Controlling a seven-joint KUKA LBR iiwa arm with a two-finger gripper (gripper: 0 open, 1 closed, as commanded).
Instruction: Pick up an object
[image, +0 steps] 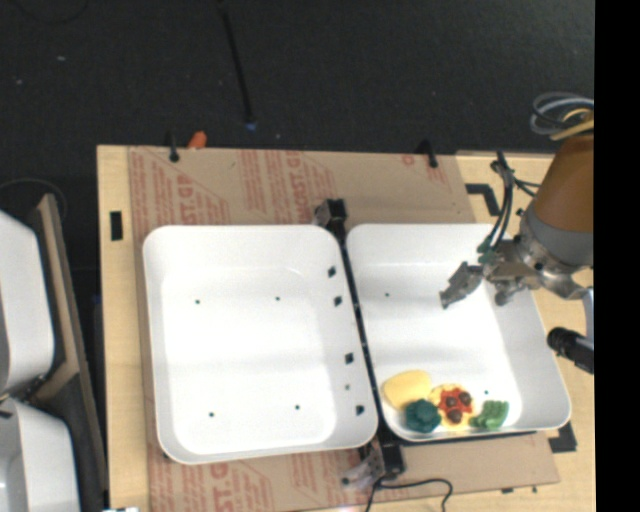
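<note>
Several small objects lie along the near edge of the right bin (420, 250): a yellow piece (405, 386), a dark green lump (421, 416), a red and yellow piece (456, 402) and a small green piece (490, 413). My gripper (478, 284) hangs over the upper right part of that bin, well above and behind the objects. Its two dark fingers (458, 284) stand apart with nothing between them.
The left bin (160, 300) sits beside the right one on the cardboard-covered bench (250, 185). Black clips (331, 212) mark the seam between the bins. The arm with its orange band (570, 195) comes in from the right.
</note>
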